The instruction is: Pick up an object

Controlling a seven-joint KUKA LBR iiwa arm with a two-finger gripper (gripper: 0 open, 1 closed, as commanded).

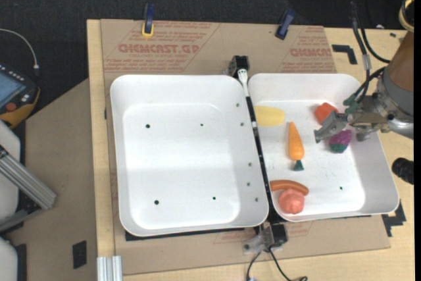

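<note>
The right bin [375,197] holds several toy foods. A yellow piece [270,116] lies at its left wall, with an orange carrot [295,141] just to the right of it. A red-orange piece [325,112] and a purple piece with green on it [340,141] lie further right. At the front sit a red sausage-shaped piece [289,185] and a pink-red round piece [292,202]. My gripper [333,127] reaches in from the right and hangs between the red-orange piece and the purple one, close over both. Nothing shows clearly held in it.
The left bin [125,161] lies beside the right one, their rims meeting along a black strip [253,135]. Both rest on a brown board [99,141] with blue clamps at the back. Cables trail along the arm at the right.
</note>
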